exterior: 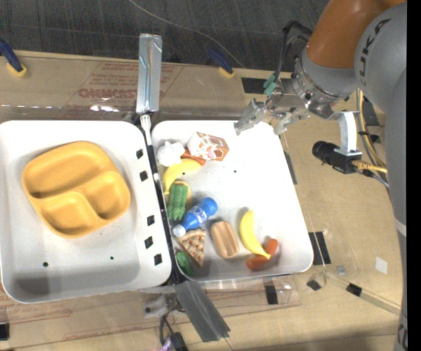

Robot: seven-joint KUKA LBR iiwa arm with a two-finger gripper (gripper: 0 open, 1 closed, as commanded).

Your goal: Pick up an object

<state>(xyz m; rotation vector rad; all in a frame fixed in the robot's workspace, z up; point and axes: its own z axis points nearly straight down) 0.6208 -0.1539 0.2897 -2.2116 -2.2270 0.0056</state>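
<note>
Two white bins (pixel 291 196) sit side by side on the bench. One yellow tray (pixel 75 187) lies in the left bin; the right holds two bananas (pixel 248 231), one blue bottle (pixel 199 214), one hotdog (pixel 224 238). Above its far edge the gripper (pixel 263 121) hangs, fingers apart, clasping nothing.

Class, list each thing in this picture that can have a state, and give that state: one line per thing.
Two-finger gripper: open, nothing between its fingers, above the right bin's far edge.
Yellow divided plastic tray: upright in the left white bin.
Yellow toy banana: lying flat in the right white bin.
Blue toy bottle: on its side.
</note>
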